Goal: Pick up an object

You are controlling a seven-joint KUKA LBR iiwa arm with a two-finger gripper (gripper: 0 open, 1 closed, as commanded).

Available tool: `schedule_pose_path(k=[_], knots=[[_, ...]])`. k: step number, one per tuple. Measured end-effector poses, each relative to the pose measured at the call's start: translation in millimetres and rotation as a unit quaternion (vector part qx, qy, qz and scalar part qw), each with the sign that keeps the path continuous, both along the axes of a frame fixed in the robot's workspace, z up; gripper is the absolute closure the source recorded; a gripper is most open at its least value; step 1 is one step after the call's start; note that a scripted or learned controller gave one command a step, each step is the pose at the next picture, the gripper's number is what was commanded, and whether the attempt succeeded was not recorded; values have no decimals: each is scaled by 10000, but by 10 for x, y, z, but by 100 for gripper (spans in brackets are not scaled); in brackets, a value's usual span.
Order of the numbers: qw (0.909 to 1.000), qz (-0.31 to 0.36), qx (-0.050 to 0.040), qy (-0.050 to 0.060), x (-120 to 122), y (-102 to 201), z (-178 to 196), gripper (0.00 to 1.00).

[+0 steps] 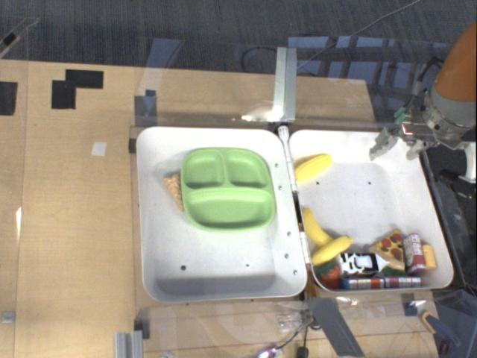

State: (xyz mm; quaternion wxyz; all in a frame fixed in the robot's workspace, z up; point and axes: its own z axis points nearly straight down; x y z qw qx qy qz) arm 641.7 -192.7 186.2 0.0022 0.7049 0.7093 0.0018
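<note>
Your candidates for picking sit in the right bin (417,200): one banana (313,167) lies alone near its upper left corner, just beside the divider, and two more bananas (325,241) rest together against the left wall lower down. Along the bin's bottom edge you see a huddle of small packaged items (387,263), among them a red can-like piece and a black-and-white packet; their exact kinds are too small to tell.

The pincer (395,144) hangs over the upper right corner of that bin, its two fingers spread apart with nothing between them, well apart from every banana. Above it the orange band of the arm (458,69) enters at the right edge of the frame.

In the left bin (156,259) you have a green divided plate (226,188), with a tan, grainy item (174,191) peeking from under its left edge.

Both bins rest on a pale wood surface (67,222) bearing black square marks at the upper left. Beyond it, across the top of the frame, runs dark grey carpeted floor (186,10).
</note>
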Motion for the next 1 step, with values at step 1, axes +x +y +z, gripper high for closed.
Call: schedule_pose_path(k=[1], knots=[[9997,-262,-3,-23,300,710,-976,0]])
